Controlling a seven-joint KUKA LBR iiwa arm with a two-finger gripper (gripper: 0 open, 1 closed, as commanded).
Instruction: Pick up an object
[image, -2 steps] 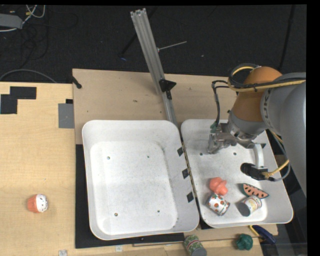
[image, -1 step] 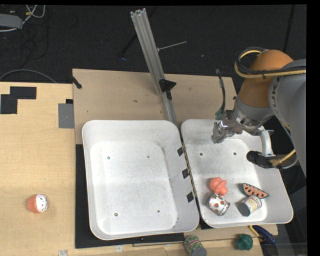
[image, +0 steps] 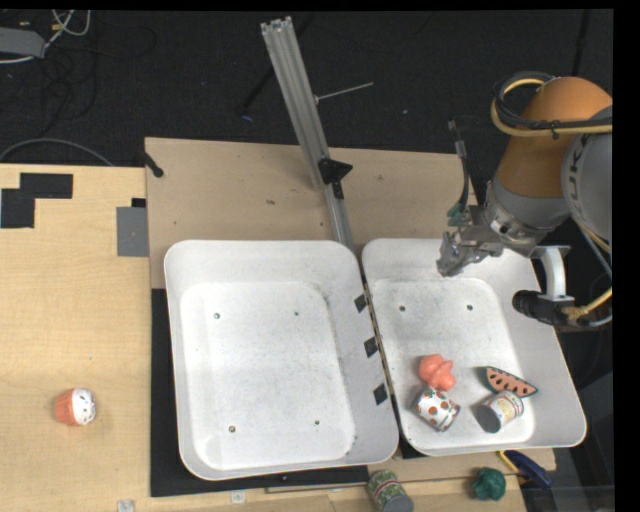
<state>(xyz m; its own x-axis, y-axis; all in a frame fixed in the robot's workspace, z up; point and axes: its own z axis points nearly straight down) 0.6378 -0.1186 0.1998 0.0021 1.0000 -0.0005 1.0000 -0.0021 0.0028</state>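
Gripper (image: 458, 256) hangs over the back of the right bin (image: 560, 400) — whether it is open or closed, I cannot tell. Nearest sit the toys to pick from, bunched in the front corner: a spotted cup (image: 436, 408), a small can (image: 500, 411), a pink toy (image: 437, 371), a melon slice (image: 510, 381). Farther back, a metal pole (image: 305, 110) leans across the table (image: 240, 190).

The end effector (image: 458, 252) is a small dark blur over the right bin (image: 560, 375), so whether its fingers are spread or closed cannot be told. Up and to its right, the arm (image: 545, 150) is cut off by the picture's edge. Far below it, at the bottom edge, a greenish can (image: 388, 492) on the counter (image: 240, 190) is cropped. A teal lump (image: 489, 484) beside it is perhaps a toy, too small to identify.
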